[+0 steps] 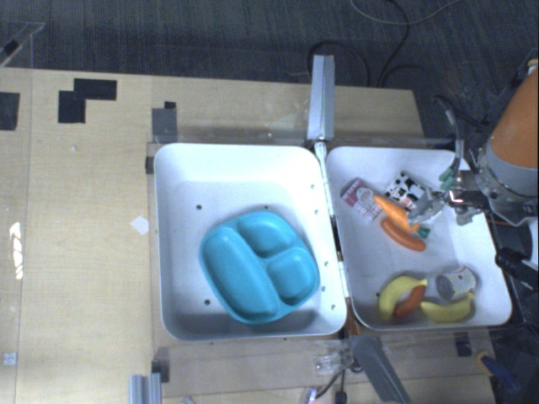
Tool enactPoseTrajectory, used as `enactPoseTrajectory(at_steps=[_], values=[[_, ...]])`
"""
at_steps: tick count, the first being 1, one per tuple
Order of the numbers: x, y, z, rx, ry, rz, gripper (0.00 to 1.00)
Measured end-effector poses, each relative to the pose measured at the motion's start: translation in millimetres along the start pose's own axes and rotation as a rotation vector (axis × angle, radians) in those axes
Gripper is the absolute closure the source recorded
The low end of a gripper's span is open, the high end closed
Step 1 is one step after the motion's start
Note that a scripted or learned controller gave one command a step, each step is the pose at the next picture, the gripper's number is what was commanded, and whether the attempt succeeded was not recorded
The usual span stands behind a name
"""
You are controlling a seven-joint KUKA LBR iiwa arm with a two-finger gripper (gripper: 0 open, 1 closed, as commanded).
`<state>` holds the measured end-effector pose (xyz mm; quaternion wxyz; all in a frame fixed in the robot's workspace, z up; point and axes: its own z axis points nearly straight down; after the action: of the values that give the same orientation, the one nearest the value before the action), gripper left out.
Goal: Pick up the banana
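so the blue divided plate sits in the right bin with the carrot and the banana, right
Not quite. The camera view shows the blue divided plate alone in the left bin. The carrot and the banana do lie in the right bin, the banana near its front edge, and the gripper is over that bin beside the carrot.

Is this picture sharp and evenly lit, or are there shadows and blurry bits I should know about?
In the camera view, light is soft and fairly even; the blue tray casts a faint shadow on the left bin. The small things in the right bin, such as the banana and carrot, look slightly soft. The gripper is blurred, its detail hard to read.
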<state>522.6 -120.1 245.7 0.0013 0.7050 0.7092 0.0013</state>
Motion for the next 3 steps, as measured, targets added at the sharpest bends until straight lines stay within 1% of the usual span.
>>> enactPoseTrajectory(at_steps=[1,2,3], values=[[7,-35,67,0.000,0.000,0.195,0.00],[-62,-36,151,0.001,0.000,-0.004,0.00],[-61,-30,155,-0.015,-0.008,-0.475,0.00]])
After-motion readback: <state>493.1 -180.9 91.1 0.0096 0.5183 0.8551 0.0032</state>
